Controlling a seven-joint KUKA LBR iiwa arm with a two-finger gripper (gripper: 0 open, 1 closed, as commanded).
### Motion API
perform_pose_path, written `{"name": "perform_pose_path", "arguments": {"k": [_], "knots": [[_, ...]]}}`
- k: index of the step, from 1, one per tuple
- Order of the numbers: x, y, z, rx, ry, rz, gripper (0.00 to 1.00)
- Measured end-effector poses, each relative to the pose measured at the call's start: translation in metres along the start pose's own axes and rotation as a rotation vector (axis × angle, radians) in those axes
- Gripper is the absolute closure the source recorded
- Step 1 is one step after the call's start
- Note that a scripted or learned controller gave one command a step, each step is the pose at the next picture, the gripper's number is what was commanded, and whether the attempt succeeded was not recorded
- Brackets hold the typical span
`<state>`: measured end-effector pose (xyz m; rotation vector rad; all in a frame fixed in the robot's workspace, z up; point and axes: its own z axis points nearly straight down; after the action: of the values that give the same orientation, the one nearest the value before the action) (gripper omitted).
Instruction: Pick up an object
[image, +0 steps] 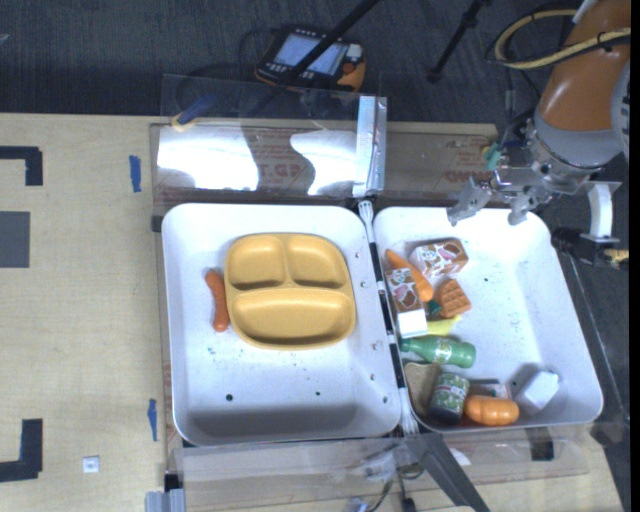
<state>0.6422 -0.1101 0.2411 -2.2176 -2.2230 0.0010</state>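
Green bottle (440, 350) lengthwise left-right, cap left.

A pale wooden bench top (80, 330) is filling the left of the frame, with black corner marks (22, 165) and bits of blue tape (135, 172) sitting on it. Dark carpet-like floor (120, 50) is running along the top. A handheld control pendant (310, 58) is lying there at upper centre, and glare is bouncing off a clear plastic sheet (260, 150) below it.

The yellow tray (290, 288) looks like smooth, slightly glossy plastic. Left of it, the worktop (80, 320) is pale matt wood. Both white bins (185, 330) look glossy.
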Motion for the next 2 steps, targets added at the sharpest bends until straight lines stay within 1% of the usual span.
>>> {"name": "perform_pose_path", "arguments": {"k": [1,2], "knots": [[0.012,0.020,0.133,-0.007,-0.003,-0.338,0.00],[0.011,0.021,0.122,-0.013,-0.004,-0.335,1.00]]}}
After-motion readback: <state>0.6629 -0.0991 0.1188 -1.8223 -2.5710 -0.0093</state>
